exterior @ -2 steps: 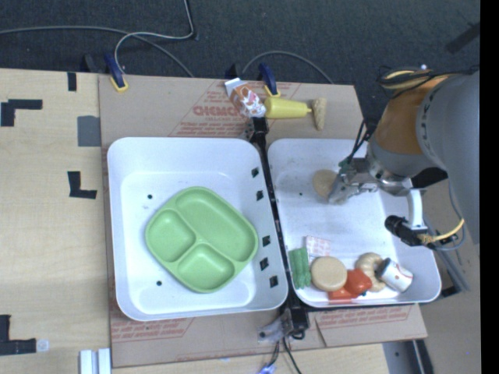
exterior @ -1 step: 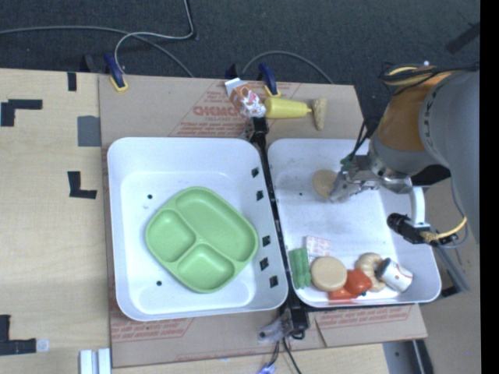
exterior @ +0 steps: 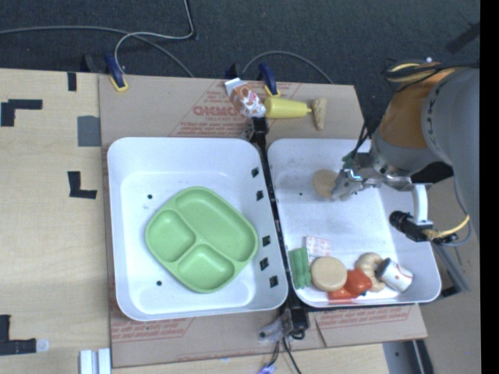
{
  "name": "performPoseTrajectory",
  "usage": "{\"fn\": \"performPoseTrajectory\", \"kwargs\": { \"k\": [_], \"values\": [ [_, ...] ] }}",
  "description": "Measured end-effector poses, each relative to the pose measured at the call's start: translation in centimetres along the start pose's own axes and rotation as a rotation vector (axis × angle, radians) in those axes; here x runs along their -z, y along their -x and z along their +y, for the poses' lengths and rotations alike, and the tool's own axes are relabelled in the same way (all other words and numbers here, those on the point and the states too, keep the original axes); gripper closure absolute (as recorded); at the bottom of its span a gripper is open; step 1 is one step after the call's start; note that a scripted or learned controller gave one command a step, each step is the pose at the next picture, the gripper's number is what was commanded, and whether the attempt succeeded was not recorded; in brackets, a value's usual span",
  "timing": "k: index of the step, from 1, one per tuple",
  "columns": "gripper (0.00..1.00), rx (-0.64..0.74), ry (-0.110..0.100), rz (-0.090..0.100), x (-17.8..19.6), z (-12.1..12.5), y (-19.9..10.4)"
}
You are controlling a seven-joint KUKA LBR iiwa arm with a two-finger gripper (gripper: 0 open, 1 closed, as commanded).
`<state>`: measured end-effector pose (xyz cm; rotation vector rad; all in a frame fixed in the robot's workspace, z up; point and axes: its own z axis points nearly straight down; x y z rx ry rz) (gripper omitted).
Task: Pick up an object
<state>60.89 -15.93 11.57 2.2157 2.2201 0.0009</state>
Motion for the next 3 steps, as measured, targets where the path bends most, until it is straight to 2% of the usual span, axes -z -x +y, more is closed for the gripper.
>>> {"fn": "performPoseTrajectory", "kwargs": {
  "k": [1, 2, 3],
  "values": [
    [0.0, 0.0, 0.0, 0.0, 0.0, 0.0, 0.0],
    [0.0, 0.0, -0.002, 0.003, -3.0, 3.3, -2.6],
    [1.0, 0.001, -0.002, 0.002, -2.0, 3.3, -2.6]
  ]
}}
